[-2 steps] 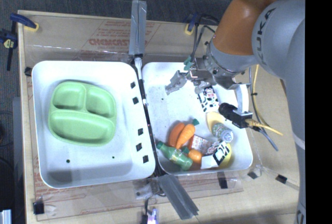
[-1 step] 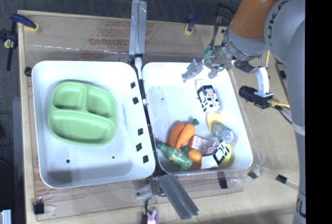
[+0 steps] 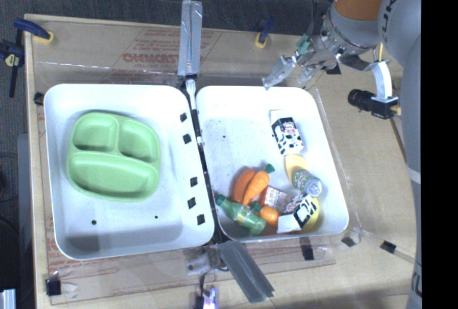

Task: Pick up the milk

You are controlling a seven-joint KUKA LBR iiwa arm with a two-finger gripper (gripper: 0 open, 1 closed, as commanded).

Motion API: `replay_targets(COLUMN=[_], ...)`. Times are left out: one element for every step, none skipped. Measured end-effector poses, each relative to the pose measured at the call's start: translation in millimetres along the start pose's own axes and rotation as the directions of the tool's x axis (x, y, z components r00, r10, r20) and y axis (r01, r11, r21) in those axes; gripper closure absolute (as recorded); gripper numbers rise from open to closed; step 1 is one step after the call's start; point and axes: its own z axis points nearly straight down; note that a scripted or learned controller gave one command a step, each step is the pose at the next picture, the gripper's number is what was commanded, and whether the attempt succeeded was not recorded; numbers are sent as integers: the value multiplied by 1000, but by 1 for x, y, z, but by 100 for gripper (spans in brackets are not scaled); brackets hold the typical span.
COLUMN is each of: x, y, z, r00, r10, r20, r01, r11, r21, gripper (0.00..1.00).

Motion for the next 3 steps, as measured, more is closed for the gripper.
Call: replay_targets(x=[-11, -11, -11], y=[-27, -25, -26], z=[135, 124, 124], r00=[998, 998, 998], r10=[-58, -62, -62], r20=[-3, -2, -1], r01=[58, 62, 62], r11=[998, 998, 998], r21=[4, 4, 4], gripper=[0, 100, 0])
